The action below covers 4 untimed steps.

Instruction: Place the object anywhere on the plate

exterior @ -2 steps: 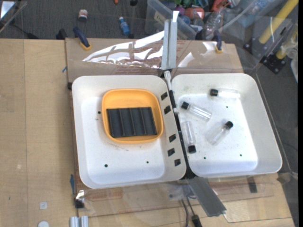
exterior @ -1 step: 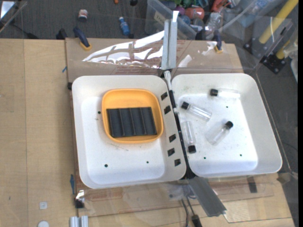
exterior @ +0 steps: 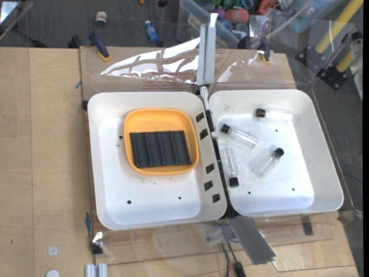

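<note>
An orange plate (exterior: 131, 133) sits in the left bin (exterior: 109, 195), and a black ribbed insert (exterior: 160, 149) lies flat across its middle. Several clear vials with black caps lie on their sides in the right bin (exterior: 305, 178). One vial (exterior: 272, 115) lies near the back wall. Another vial (exterior: 239, 136) lies slantwise left of centre. A third vial (exterior: 267, 162) rests in the middle with its cap toward the back right. A further vial (exterior: 230, 165) lies along the bin's left wall, cap toward the front.
A metal divider post (exterior: 206, 48) stands behind the seam between the bins. Small black clips (exterior: 209, 167) line the seam. A clear tub of colourful toys (exterior: 248, 4) stands beyond the bench at the back right. Crinkled plastic sheeting (exterior: 150, 65) lies behind the left bin.
</note>
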Motion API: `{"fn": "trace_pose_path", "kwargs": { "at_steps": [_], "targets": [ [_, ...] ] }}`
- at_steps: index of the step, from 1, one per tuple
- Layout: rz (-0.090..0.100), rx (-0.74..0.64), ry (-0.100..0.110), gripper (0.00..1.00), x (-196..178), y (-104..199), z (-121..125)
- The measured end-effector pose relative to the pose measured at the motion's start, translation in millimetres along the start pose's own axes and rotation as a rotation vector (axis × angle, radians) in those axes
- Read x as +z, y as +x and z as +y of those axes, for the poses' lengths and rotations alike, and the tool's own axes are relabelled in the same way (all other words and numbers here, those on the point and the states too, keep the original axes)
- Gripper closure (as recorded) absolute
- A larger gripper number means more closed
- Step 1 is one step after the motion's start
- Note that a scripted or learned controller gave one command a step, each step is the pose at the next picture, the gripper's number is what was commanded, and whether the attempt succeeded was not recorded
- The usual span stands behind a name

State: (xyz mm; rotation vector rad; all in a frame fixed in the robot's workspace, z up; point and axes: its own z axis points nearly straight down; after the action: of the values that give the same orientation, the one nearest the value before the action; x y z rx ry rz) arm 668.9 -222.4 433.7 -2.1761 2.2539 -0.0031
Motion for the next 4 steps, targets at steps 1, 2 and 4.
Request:
{"fn": "trace_pose_path", "kwargs": {
  "at_steps": [1, 2, 4],
  "targets": [
    [-0.001, -0.359, -0.002, 1.00, 0.5, -0.1, 0.1],
    [-0.003, -0.349, -0.006, 1.00, 0.3, -4.0, 1.6],
    [-0.004, -0.561, -0.007, 1.00, 0.9, -4.9, 2.1]
  ]
}}
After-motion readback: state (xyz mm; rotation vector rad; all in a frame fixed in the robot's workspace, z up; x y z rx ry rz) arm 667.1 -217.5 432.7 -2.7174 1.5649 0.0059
